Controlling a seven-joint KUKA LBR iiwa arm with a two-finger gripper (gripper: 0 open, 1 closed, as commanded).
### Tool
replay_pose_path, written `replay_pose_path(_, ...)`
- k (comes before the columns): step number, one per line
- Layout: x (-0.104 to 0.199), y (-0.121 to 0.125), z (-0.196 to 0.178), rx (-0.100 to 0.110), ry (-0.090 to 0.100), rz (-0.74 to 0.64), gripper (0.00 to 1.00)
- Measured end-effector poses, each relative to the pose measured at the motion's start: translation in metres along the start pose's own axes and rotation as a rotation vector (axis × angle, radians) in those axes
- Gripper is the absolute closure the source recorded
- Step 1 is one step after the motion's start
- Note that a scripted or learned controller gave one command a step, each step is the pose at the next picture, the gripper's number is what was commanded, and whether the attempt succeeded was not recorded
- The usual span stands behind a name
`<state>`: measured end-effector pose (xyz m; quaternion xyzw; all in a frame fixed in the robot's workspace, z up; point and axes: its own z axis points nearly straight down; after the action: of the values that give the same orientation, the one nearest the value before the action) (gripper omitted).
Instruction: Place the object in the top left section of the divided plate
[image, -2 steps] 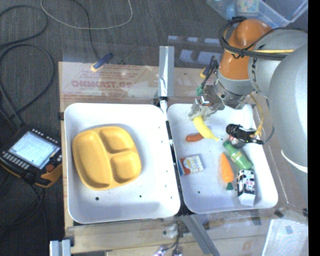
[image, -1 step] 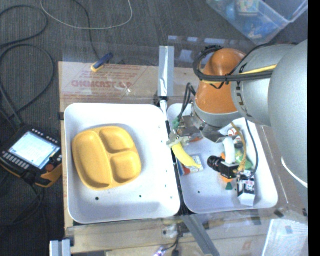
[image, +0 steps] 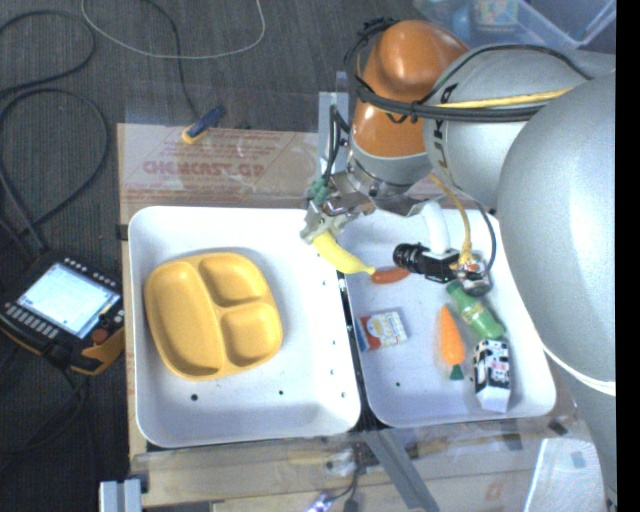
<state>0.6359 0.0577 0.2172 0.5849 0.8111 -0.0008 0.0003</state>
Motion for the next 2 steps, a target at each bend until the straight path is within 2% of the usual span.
replay_pose_path(1, 0.057, 0.022, -0.083, -0.001, -0.001, -0.306, 1.00)
replay_pose_path(2, 0.106, 0.021, -0.103, -0.002, 0.001, -0.256, 1.00)
